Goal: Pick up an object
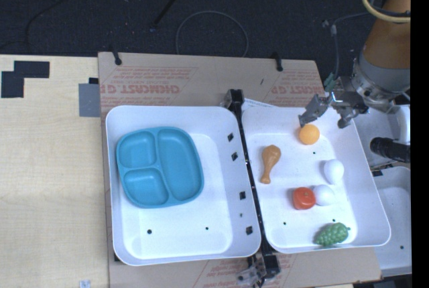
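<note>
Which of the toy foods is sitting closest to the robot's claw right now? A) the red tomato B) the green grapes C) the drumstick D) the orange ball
D: the orange ball lies just below the gripper at the far end of the right bin, while the others lie farther down it.

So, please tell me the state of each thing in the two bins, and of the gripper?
Gripper: jaws open, holding nothing, above the orange ball.
Orange ball: loose, right bin.
Drumstick: lying flat.
Tomato: touching an egg.
Other egg: apart.
Grapes: near corner.
Blue tray: left bin, upright.
</note>
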`<act>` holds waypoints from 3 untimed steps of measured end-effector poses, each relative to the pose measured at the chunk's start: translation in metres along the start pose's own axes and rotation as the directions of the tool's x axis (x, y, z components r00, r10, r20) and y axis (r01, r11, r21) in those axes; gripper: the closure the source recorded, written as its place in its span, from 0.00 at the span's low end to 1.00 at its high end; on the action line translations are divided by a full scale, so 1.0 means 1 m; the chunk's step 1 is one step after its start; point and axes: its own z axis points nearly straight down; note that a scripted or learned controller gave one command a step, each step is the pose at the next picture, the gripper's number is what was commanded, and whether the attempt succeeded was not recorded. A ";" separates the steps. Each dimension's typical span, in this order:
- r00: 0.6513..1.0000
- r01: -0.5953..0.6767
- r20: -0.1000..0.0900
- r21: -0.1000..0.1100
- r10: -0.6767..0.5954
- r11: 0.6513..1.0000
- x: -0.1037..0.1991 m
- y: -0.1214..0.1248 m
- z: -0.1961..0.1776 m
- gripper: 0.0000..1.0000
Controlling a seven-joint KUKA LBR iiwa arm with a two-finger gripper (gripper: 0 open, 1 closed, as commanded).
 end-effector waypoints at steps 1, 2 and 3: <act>1.000 -0.001 -0.001 0.007 0.001 1.000 -0.006 -0.007 0.059 0.00; 1.000 -0.001 -0.001 0.005 0.001 1.000 -0.004 0.003 0.109 0.00; 1.000 -0.003 -0.003 0.001 0.003 1.000 -0.003 0.008 0.169 0.00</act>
